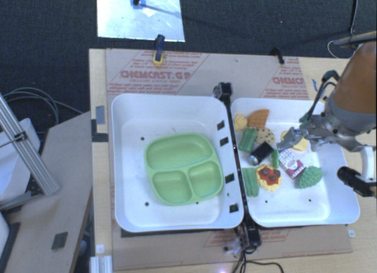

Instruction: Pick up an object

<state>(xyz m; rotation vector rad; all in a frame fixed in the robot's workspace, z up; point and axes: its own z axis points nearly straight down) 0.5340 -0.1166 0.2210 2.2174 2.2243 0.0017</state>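
Grey gripper point(293, 138) low over the right bin point(339, 207), tip among the toy food; finger state cannot be told, too small and blurred, and nothing visibly held. Landmark: pink-and-white carton point(291, 162), lying just below the gripper tip. Yellow piece point(300, 144) touching the carton's upper edge, right under the tip. Green bumpy toy point(310, 176) just right of the carton. Pizza slice point(269, 177) just left of it; black cylinder point(260, 153) up-left. Green pickle-like piece point(247, 138) and orange chip point(258, 117) farther up-left. Arm's orange band point(358, 83) up-right of the carton. Left bin point(126, 165), well left, bears a green divided plate point(182, 168).
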